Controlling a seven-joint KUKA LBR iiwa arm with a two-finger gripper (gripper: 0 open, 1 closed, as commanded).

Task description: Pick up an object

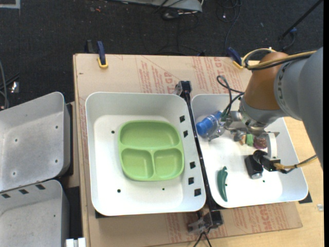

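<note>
— Which object is it after?
— Probably the blue object [207, 124], at the back left of the right bin [241, 194] beside the divider. The gripper [222, 129] is low and just beside it. I cannot tell whether it is open or closed.
— The rest?
— The green pod [222, 184] lies apart, nearer the front. The green plate [151, 149] sits in the left bin [103, 153].

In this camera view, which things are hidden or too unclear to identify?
Blue object, camera view: its right side is covered by the gripper, so its shape and whether it is gripped are unclear.
Small green and red pieces, camera view: partly under the wrist, too small to identify.
Right bin, camera view: its far right corner is covered by the arm.
</note>
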